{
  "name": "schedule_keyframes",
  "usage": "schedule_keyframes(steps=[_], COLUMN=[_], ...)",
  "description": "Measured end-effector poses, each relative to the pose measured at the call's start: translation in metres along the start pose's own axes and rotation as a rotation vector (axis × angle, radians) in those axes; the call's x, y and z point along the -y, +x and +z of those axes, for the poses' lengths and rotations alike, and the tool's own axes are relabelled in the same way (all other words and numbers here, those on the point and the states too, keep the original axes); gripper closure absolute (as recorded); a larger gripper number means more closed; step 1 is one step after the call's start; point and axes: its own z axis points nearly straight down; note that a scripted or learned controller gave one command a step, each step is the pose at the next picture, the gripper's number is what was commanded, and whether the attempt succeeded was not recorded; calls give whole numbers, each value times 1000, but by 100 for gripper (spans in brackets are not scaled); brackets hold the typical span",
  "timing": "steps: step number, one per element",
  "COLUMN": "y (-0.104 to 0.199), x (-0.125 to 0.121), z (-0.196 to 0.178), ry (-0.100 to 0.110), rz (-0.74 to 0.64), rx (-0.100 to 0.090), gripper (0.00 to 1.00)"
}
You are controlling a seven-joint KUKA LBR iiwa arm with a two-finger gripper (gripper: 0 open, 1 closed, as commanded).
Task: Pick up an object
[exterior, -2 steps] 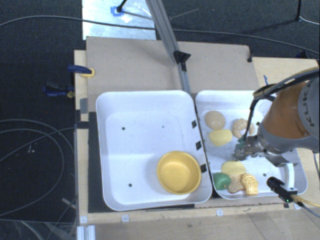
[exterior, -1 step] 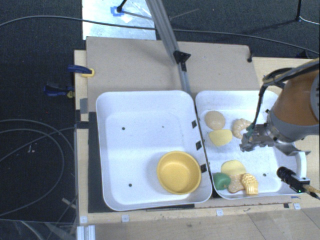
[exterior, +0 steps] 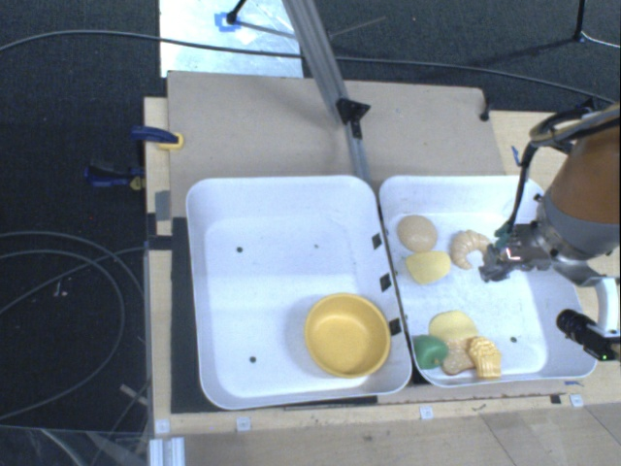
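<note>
While the arm [exterior: 582, 187] reaches in over the right bin [exterior: 543, 343], its gripper [exterior: 495, 260] hangs just beside a curled, pale croissant [exterior: 470, 247]; how the claw stands I cannot tell. Left of the croissant lies a tan bun [exterior: 417, 232], with a yellow slice [exterior: 428, 267] below it. Well below the croissant cluster a yellow lump [exterior: 452, 325], a green piece [exterior: 429, 349] and a ridged yellow toy [exterior: 484, 356]. Far left of the croissant, a yellow bowl [exterior: 347, 334] sits in the left bin [exterior: 243, 231].

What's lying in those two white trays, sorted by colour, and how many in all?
Yellow: 4, the bowl, a flat piece, a rounded piece, a ridged piece
Beige or tan: 3, a round piece, a curved piece, a small lump
Green: 1, a small piece
Total: 8
</note>
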Motion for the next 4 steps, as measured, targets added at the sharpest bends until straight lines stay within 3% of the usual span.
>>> schedule_keyframes(steps=[1, 4], y=[2, 162], x=[2, -59], z=[-45, -24], ry=[0, 4], rz=[0, -7], rx=[0, -4], gripper=[100, 100])
